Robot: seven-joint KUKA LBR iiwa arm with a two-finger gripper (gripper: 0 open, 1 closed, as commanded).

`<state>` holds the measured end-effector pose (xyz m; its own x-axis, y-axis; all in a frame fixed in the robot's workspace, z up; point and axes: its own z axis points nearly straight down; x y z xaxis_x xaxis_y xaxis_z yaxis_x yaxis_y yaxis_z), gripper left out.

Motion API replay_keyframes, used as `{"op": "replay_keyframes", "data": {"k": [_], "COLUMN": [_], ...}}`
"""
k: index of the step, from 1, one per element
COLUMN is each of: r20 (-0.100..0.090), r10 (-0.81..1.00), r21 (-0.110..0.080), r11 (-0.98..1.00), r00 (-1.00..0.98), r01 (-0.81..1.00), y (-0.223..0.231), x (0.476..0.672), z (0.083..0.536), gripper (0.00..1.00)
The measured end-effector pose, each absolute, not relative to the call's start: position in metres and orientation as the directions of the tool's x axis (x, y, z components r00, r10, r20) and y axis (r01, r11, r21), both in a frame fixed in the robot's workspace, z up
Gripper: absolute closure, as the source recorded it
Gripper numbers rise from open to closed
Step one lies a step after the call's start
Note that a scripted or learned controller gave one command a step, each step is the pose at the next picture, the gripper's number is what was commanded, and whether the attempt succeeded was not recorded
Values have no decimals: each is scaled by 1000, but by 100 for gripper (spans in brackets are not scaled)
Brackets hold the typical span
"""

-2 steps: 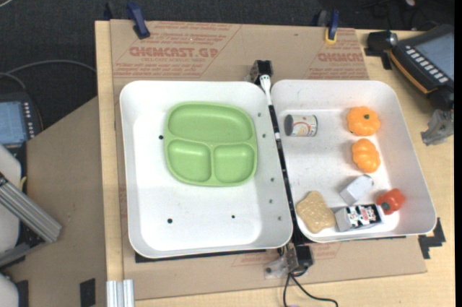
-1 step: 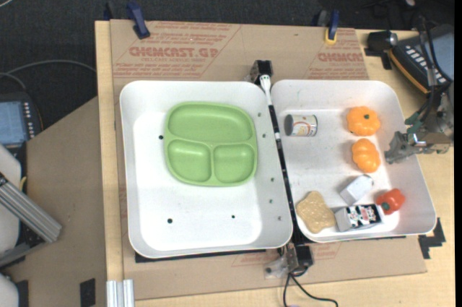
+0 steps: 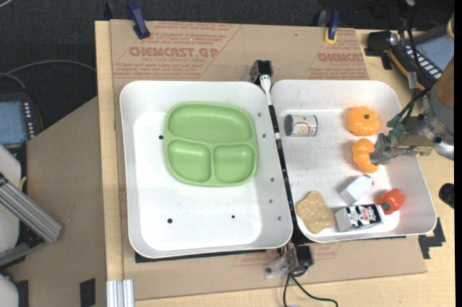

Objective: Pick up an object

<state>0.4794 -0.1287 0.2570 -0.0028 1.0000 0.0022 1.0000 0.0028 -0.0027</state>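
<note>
The claw (image 3: 380, 152) sits low in the right white plastic bin (image 3: 328, 90), pressed against the lower small orange pumpkin-shaped toy (image 3: 363, 154); I cannot tell how far it is open. A glancing contact could roll that round toy away toward the grey block (image 3: 356, 189).

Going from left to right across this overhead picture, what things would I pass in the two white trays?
Green divided plate → small can lying on its side → tan cookie-like piece → lower orange fruit, with the robot's hand right beside it → red tomato-like toy.
</note>
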Motion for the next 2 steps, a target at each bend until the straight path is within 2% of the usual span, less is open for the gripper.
{"op": "replay_keyframes", "data": {"k": [1, 2], "r20": [0, 0], "r10": [1000, 1000], "r21": [4, 3], "r11": [5, 5], "r00": [-5, -5], "r01": [1000, 1000], "y": [-71, -22], "x": [480, 495], "z": [282, 286], "gripper": [100, 100]}}
